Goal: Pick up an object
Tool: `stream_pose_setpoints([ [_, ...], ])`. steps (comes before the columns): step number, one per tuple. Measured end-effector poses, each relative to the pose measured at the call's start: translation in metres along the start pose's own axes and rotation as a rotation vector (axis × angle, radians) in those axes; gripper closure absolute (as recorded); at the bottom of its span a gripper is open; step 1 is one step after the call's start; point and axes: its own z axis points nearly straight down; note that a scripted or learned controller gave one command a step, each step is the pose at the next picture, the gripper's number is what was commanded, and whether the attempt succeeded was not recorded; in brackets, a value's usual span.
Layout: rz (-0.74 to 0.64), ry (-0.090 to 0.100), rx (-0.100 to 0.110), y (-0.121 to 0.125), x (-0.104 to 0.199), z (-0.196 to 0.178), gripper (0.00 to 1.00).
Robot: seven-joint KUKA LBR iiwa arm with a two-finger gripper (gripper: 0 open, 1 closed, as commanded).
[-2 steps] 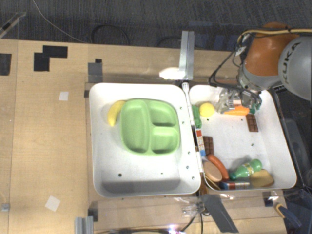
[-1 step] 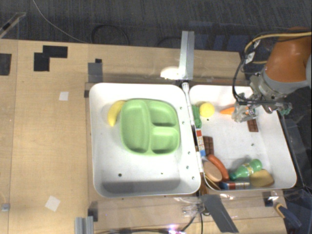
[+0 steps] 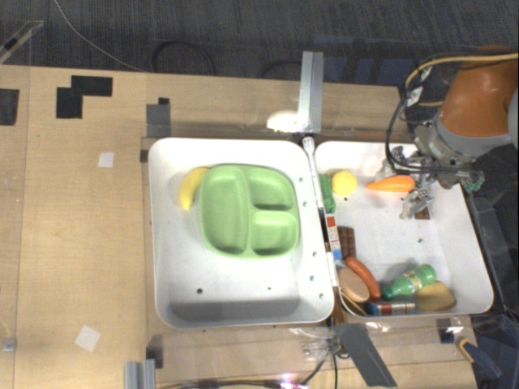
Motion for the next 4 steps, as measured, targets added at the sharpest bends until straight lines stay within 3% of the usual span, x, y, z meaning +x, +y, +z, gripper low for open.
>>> stream_pose_setpoints([
  [1, 0.071, 0.0, -0.001, 0.024, -0.044, 0.044, 0.0],
  [2, 0.068, -0.015, 0.005, 0.024, -0.049, 0.028, 1.0],
  [3, -0.024, -0.009, 0.005, 0.018, -0.044, -0.057, 1.0],
  [4, -0.577, 0.001, 0.0, -0.029, 0.009, -0.04, 1.0],
])
